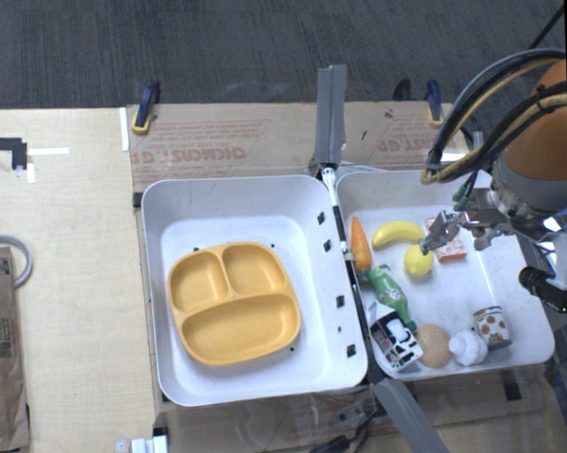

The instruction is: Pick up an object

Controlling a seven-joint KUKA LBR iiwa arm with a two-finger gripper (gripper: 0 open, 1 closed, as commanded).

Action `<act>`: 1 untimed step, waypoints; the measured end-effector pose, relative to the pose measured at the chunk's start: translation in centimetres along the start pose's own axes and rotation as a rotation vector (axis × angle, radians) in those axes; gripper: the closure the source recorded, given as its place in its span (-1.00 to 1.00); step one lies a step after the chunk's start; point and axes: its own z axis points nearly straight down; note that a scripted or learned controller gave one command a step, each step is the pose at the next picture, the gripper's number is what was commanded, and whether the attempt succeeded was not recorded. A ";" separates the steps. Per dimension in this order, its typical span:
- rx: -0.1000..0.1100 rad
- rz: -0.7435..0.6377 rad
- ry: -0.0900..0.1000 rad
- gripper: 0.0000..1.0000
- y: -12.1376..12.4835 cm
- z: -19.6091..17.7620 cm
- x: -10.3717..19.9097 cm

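A: Near edge of the right bin (542, 350)?
B: Small jar (491, 325), white ball (468, 348), tan egg-ish thing (433, 346), b/w box (393, 338). Left bin (165, 301) has 1 yellow tray (233, 302).
A: Mid?
B: Green bottle (388, 289), carrot (359, 243), lemon (418, 261), red-white packet (451, 249).
A: Far?
B: Banana (397, 232). Tool (442, 234) sits over the packet, just right of the lemon; can't tell if it's released or clenched.

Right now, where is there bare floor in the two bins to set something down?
Left bin: bare strips around the yellow divided plate, widest above it and toward the centre divider. Right bin: an open patch mid-floor between the lemon, green bottle and small can. Crowded along its left wall, its front edge, and under the gripper.
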 end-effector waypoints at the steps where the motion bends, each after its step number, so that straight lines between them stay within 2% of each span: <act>1: -0.016 0.125 -0.001 -1.00 4.8 11.7 -0.9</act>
